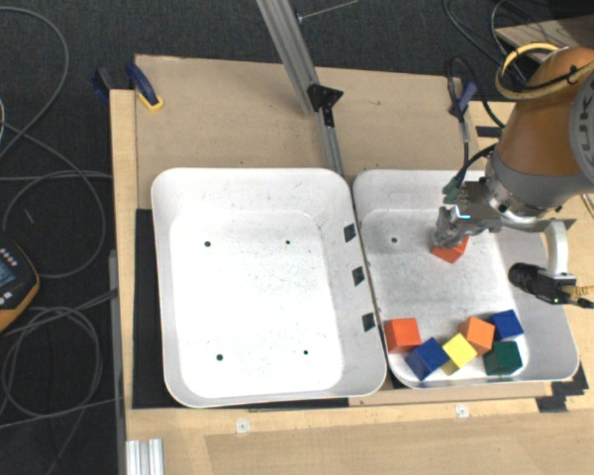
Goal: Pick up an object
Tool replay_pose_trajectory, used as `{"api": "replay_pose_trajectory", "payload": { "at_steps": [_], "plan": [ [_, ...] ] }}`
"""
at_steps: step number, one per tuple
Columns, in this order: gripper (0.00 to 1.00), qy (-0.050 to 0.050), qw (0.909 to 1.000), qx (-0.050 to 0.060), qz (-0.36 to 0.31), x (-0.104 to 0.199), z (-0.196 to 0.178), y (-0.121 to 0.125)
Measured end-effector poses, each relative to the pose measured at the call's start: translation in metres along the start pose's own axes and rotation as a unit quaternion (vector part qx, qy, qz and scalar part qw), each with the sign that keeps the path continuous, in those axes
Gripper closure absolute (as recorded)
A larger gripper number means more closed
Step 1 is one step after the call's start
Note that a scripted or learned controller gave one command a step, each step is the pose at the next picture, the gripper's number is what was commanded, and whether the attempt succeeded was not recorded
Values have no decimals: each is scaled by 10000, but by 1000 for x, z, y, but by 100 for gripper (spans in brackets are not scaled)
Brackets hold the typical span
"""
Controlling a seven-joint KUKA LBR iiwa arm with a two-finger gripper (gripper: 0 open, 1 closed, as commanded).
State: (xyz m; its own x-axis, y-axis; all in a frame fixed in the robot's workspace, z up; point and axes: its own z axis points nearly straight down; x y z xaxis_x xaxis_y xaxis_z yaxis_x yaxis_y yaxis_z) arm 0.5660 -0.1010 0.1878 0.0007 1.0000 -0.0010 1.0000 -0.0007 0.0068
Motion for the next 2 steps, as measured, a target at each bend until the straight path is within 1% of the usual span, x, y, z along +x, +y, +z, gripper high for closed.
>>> {"api": "replay_pose_trajectory", "payload": {
  "at_steps": [1, 2],
  "plan": [
    [100, 2, 10000, -5, -16, 9, -49, 2],
    [100, 1, 10000, 4, -13, 10, -87, 3]
  ]
}}
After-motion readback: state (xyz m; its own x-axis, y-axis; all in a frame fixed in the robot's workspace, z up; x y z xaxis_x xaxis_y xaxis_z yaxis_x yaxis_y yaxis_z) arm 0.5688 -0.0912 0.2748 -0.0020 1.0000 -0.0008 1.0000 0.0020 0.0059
